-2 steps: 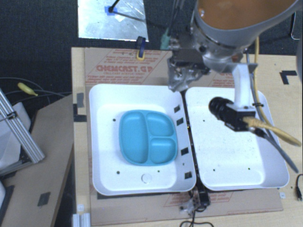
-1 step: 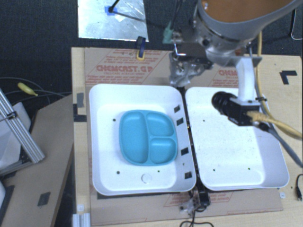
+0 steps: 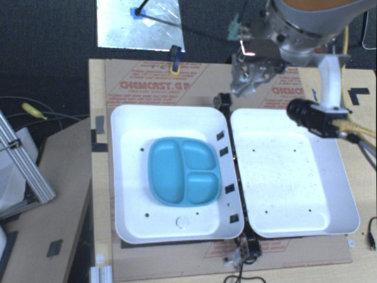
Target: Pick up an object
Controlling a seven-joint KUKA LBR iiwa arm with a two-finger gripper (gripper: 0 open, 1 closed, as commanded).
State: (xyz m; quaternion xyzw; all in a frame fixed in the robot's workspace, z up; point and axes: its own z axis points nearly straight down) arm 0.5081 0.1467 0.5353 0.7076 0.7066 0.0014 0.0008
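A blue plate [image 3: 181, 171] with three compartments lies flat in the middle of the left white bin [image 3: 126, 134]. The gripper [image 3: 248, 80] hangs from the grey arm with the orange band [image 3: 315, 5] above the bench's back edge. It is behind the far rim where the two bins meet, well beyond and to the right of the plate. Nothing shows beneath it except the cardboard sheet.
The right white bin [image 3: 330, 217] sits beside the left one, joined by black clips [image 3: 227, 152]. A faint pale round thing [image 3: 181, 221] lies near the left bin's front wall. A black cylinder on a white bracket [image 3: 311, 117] overhangs the right bin's far corner.
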